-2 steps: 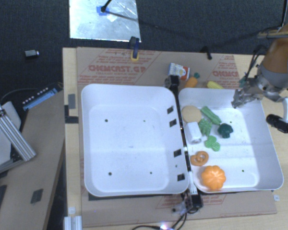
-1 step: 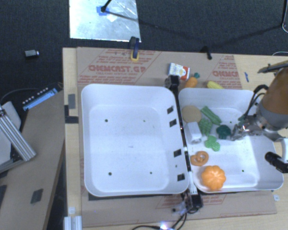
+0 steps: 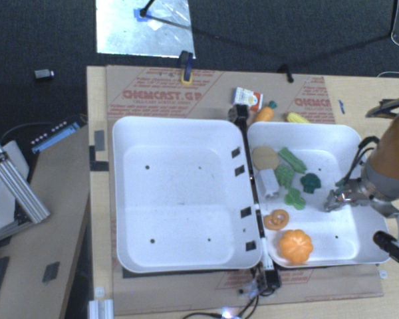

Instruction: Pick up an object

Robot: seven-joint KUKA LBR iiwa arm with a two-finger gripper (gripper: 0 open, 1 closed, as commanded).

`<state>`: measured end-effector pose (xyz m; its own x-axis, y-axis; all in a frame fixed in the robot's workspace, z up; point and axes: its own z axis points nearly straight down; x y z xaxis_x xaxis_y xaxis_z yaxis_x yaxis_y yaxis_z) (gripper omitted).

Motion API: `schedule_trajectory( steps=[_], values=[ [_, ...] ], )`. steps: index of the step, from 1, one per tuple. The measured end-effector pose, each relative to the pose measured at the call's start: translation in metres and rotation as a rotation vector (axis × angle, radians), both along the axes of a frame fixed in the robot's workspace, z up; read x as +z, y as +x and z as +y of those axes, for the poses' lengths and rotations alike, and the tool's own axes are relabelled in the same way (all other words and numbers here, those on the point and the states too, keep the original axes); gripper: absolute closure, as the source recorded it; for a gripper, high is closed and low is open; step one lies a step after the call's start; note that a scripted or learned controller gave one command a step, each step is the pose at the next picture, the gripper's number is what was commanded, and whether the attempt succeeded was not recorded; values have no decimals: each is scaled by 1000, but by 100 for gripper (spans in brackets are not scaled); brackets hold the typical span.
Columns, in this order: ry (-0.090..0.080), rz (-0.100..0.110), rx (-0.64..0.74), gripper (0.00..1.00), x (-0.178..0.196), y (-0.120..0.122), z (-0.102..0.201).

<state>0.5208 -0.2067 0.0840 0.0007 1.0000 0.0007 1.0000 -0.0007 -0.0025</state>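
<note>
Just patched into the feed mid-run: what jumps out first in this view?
The bright orange pumpkin-like toy at the near edge of the right bin grabs the eye, with green toy vegetables clustered deeper in that bin. The arm's hand hangs low over the right bin, just right of the greens. The left bin sits beside it.

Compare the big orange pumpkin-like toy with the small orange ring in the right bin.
The orange pumpkin toy is clearly larger than the orange ring. The pumpkin toy is a solid, rounded lump with ribbed sides; the ring is flat with a hole in its middle. The pumpkin toy sits by the bin's near wall, the ring just above it, nearer the divider. Both are orange and lie in the right bin, left of the claw.
</note>
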Motion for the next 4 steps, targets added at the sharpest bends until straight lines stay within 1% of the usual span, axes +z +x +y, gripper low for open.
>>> schedule_trajectory(
  steps=[1,2,3,4],
  values=[
    [-6,-16,1,100,146,-33,-1],
    [-9,-24,6,100,315,-32,-1],
    [-7,-17,6,100,411,-34,0],
    [3,2,15,100,323,-17,97]
  ],
)
